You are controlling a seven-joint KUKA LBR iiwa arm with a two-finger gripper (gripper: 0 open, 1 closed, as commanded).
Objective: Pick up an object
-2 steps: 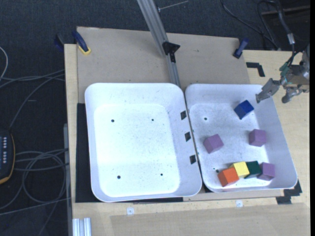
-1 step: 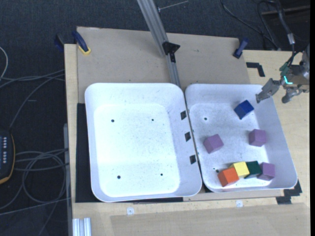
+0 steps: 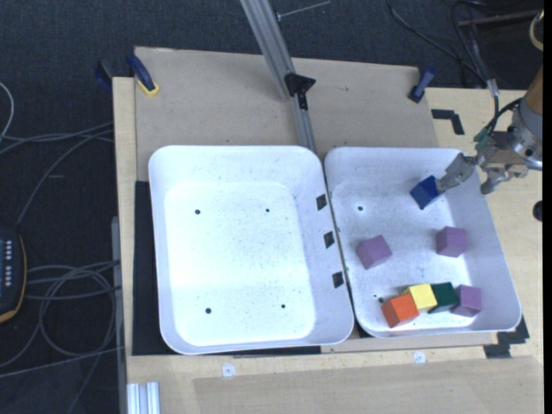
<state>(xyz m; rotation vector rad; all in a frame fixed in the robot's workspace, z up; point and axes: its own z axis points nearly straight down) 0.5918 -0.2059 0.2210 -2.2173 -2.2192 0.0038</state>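
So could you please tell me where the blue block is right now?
The blue block sits in the right bin, near its far right corner, beside the gripper.

Bins (image 3: 237,166): smooth white plastic, slightly glossy, speckled with fine dark marks. Desk (image 3: 216,84): pale matt wood board. Slanted rail (image 3: 272,37): ribbed grey metal, dull sheen. Floor (image 3: 69,24): dark, rough carpet-like texture

likely a robotics lab: clamped bench (image 3: 259,84), loose floor cables (image 3: 52,145).
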